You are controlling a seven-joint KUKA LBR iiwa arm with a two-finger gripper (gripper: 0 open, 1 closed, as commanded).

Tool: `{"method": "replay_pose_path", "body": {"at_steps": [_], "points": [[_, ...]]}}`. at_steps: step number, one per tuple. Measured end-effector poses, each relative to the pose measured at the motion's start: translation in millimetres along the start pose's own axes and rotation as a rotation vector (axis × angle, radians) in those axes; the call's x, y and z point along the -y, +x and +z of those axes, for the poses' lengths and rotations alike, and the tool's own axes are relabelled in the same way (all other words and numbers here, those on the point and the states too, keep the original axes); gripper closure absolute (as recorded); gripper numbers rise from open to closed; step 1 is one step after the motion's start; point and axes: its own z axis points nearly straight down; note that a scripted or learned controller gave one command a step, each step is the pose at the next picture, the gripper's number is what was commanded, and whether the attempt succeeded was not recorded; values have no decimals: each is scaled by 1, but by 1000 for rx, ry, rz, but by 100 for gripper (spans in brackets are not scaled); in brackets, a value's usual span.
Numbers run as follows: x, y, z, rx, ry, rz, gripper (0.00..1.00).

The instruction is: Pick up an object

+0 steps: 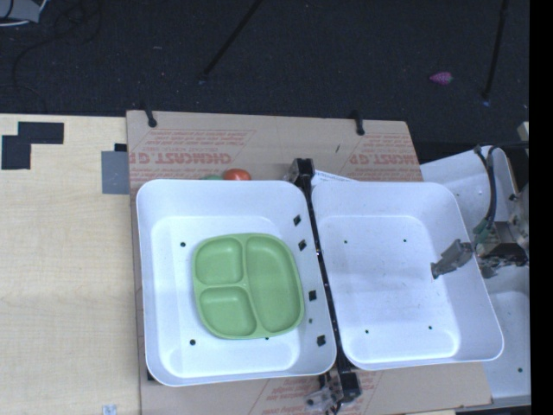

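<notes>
Where the left bin (pixel 164 232) sits, a green divided plate (pixel 248 285) lies at its middle, while the gripper (pixel 454 258) hangs at the right bin's (pixel 389 335) right edge, finger state impossible to tell.

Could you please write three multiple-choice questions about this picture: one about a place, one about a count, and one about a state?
1. Where does the green plate lie?
A. in the left bin
B. in the right bin
C. on the wooden bench

2. How many sections does the plate have?
A. two
B. three
C. five

3. Where is the tool now?
A. touching the plate
B. at the right bin's right rim, away from the plate
C. above the left bin

Answers:
1. A: the plate rests on the floor of the left bin.
2. B: its ridges mark off two small sections and one long one.
3. B: the tool sits at the rim of the right bin, with the divider between it and the plate.
</notes>
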Motion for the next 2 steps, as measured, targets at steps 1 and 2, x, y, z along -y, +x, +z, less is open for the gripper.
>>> {"method": "replay_pose_path", "body": {"at_steps": [1, 2], "points": [[-2, 0, -5, 2, -10, -3, 0], [4, 9, 52, 0, -5, -2, 0]]}}
